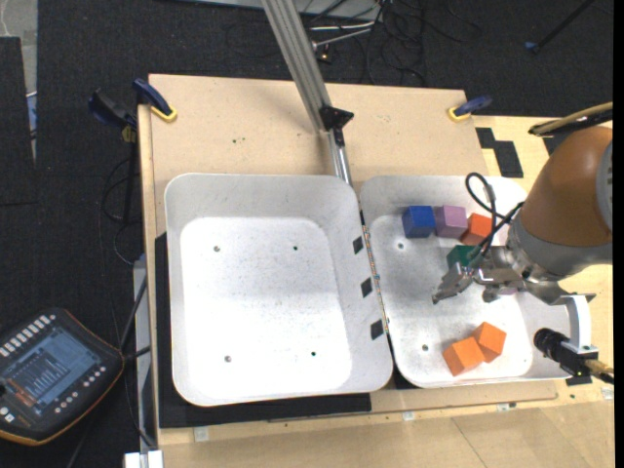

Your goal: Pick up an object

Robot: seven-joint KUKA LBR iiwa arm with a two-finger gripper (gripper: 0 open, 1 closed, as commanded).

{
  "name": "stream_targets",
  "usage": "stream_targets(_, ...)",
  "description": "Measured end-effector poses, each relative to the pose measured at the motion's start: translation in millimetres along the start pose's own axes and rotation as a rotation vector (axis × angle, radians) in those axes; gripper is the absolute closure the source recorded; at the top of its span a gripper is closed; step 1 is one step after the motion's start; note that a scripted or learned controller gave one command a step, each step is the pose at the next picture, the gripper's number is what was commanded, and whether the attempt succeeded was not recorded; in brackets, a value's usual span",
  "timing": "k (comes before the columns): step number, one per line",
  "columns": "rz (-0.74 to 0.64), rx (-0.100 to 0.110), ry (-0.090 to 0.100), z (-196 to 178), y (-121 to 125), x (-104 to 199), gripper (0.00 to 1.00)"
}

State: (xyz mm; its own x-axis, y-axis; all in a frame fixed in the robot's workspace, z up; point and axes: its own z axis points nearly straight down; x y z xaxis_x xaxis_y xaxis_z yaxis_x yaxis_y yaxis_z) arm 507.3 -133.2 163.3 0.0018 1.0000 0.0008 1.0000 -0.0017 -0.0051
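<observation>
The right bin (409, 364) holds several blocks. A blue cube (418, 220), a purple cube (450, 220) and an orange cube (479, 227) stand in a row near its far side. Two orange blocks (475, 348) lie touching near its front right. A green block (459, 256) lies in the middle, partly hidden by the wrist. My gripper (468, 305) hangs low over the bin's middle, just in front of the green block. It is open, with bare bin floor between its fingers.
The left bin (258, 286) lies beside the right one, and the two meet at a ridge with black clips (370, 286). A slanted metal pole (307, 66) comes down to the bins' far edge. Cables loop by the wrist.
</observation>
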Motion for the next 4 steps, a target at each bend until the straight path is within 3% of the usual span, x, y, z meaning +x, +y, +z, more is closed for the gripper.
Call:
stream_targets(1, -0.001, 0.0, 0.001, 50.8, 3.2, 10.0, 0.0)
stream_targets(2, -0.001, -0.006, -0.001, 37.8, 4.5, 9.2, 1.0)
stream_targets(4, -0.005, -0.011, -0.002, -56.9, 12.1, 13.0, 1.0)
